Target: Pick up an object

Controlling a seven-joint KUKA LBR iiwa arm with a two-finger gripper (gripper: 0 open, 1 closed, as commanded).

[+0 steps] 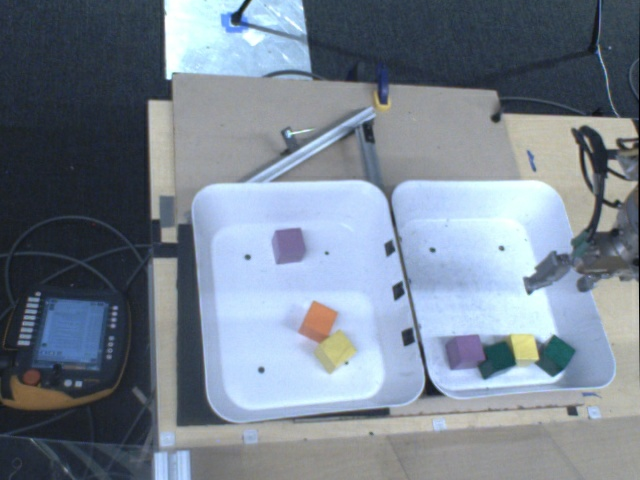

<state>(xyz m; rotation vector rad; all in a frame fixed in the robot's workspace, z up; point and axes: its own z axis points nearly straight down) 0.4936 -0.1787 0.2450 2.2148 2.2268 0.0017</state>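
The left bin [220, 268] holds a purple cube [288, 245] toward the back, with an orange cube [318, 320] and a yellow cube [336, 350] touching near the front. Along the front wall of the right bin [470, 203] sit a purple cube [464, 350], a dark green block [494, 358], a yellow cube [524, 347] and a green block [556, 353] in a row. My gripper [562, 273] hangs over the right bin's right side, above and behind that row, apart from the blocks. Nothing is seen in its grasp.
A metal bar [310, 146] lies slanted on the brown board behind the bins. A teach pendant [65, 343] with its cable rests on the floor at the left. Cables hang by the arm at the right edge.
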